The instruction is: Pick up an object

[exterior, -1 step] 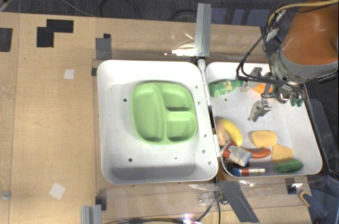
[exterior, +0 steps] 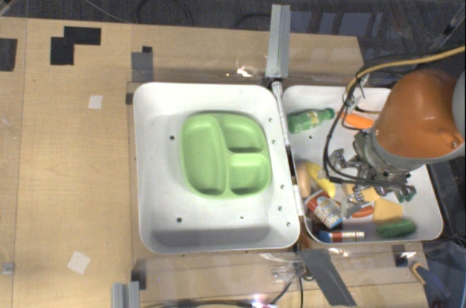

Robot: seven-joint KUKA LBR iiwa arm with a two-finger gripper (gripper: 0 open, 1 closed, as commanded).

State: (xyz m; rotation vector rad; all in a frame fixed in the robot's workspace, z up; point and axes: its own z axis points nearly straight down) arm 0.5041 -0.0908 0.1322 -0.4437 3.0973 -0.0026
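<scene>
Camera view: gripper (exterior: 362,191) sits low over the clutter in the right bin (exterior: 435,220) at lower right; its state can't be told. Nearest candidates there, yellow banana (exterior: 320,179) and crinkly packet (exterior: 326,212), look light; the banana looks slippery, best pinched across mid-body.

Left bin (exterior: 156,154): open floor all round the green divided plate (exterior: 224,154) at its middle. Right bin (exterior: 437,215): crowded, arm (exterior: 421,117) overhead blocks the middle; green bottle (exterior: 309,119) at the far wall, toys packed along the near wall, small bare patch between.
</scene>
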